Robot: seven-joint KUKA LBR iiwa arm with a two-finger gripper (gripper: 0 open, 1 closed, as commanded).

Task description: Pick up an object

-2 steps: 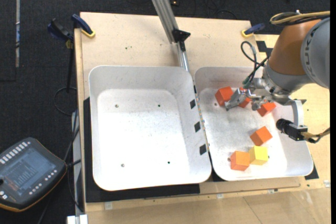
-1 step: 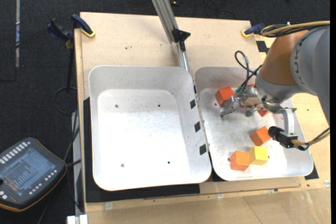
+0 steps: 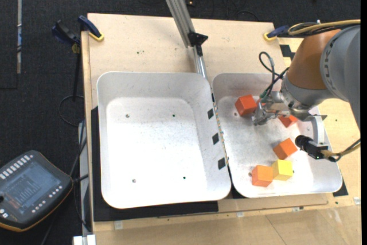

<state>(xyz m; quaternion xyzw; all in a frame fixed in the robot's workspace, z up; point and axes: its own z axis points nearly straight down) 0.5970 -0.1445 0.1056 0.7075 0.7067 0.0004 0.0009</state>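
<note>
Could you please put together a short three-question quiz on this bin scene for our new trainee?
1. True or false: every block lies in the right-hand shallow white bin.
2. Which block touches the small yellow cube? A) the orange-red cube nearest the gripper B) the orange cube at the bin's front C) the tilted orange cube
3. Fill in: the gripper hangs just to the ____ of the orange-red cube, as the camera sees it.

Key
1. True; the left-hand shallow white bin holds no block.
2. B
3. right
</note>
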